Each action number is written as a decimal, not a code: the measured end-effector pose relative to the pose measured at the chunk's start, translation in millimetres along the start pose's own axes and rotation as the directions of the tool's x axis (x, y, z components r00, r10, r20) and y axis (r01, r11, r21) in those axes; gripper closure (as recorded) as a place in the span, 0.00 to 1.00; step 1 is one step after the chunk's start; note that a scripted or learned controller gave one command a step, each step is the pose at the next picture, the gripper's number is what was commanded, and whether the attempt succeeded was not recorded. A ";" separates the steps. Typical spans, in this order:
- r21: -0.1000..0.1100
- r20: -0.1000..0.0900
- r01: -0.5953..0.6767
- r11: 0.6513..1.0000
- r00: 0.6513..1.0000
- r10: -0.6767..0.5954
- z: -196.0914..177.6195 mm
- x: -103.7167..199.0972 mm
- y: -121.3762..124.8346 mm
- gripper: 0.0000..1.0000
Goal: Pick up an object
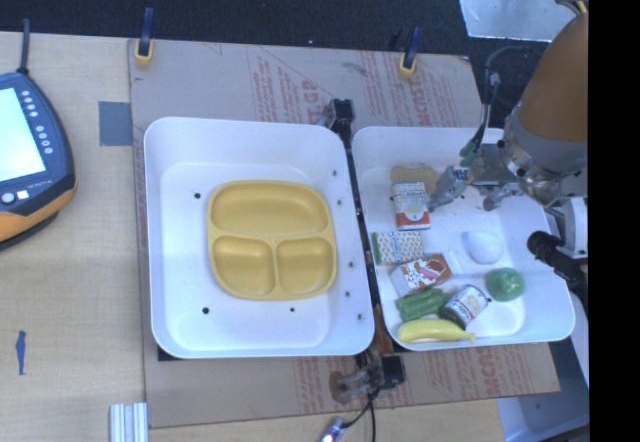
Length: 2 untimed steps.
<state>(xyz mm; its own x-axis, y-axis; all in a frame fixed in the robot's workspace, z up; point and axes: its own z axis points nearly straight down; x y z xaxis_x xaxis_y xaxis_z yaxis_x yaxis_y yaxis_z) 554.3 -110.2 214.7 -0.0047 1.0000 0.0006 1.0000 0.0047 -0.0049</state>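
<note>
hanging over the right bin [560, 330], my gripper [452, 185] sat low beside the small red-and-white carton [411, 206] at the bin's far left; i could not tell how it was set. the carton was boxy, white on top, red at its near end.

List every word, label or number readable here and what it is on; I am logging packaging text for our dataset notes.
No text can be read for certain.
Red repeated print on the cardboard sheet: too blurred.
Red and white box: label too small.
Patterned packet: print illegible.
Red and brown packet: illegible.
Small can: label too small.
Handheld pendant: screen and buttons unreadable.
</note>
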 end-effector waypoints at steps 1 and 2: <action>0.003 0.001 0.001 1.000 1.000 -0.001 123.4 17.0 23.0 0.00; -0.002 0.001 -0.002 1.000 1.000 0.002 122.5 -15.1 55.0 0.00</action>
<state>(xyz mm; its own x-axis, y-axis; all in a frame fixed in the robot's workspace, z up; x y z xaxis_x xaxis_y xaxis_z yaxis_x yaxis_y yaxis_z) 608.7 -124.9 92.0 -0.0026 1.0000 0.0001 1.0000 0.0026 -0.0033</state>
